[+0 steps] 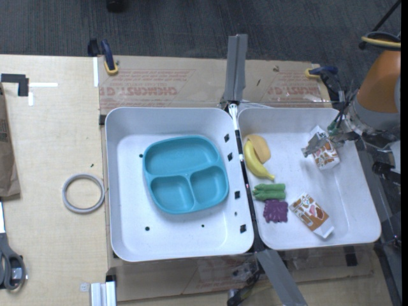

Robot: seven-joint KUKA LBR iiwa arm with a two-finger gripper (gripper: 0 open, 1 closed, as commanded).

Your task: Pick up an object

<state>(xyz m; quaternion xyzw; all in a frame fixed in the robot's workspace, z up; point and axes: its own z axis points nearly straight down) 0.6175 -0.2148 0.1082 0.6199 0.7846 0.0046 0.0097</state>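
A small carton (326, 155) is seen pinched in the pincer (317, 144) (apparently lifted), so the pick is judged nearly done.

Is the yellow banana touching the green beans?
Apart. The camera view shows a strip of white bin floor between the banana and the green beans below it in the right bin.

Robotics lab: clamped cardboard (191, 81) on bench, white bins (121, 190), tape roll (83, 192).
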